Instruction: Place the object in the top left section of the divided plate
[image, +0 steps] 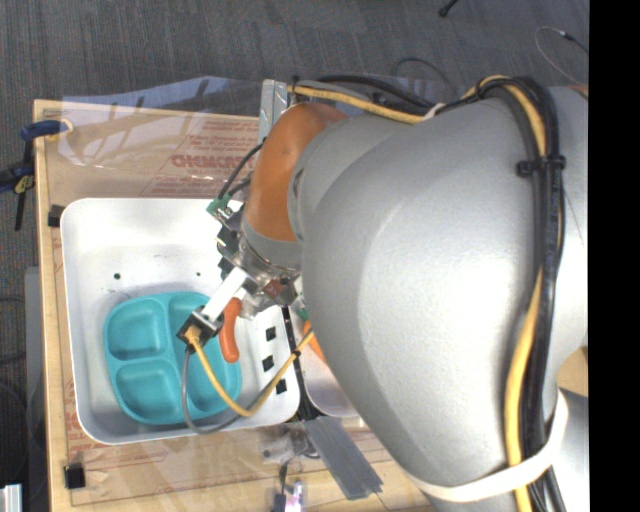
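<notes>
Orange object — one; teal divided plate — one.

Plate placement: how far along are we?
Done: orange object is at the right side of the teal divided plate, beside the gripper. In hand: can't tell if it's gripped. Left: getting it into the top left section, which has nothing in it.

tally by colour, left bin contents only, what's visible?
Teal: 1, the teal divided plastic plate
Orange: 1, the orange elongated object, over the plate's right edge
Total: 2 in the left white bin
The right white bin is mostly hidden behind the grey arm, so it is not counted.
</notes>
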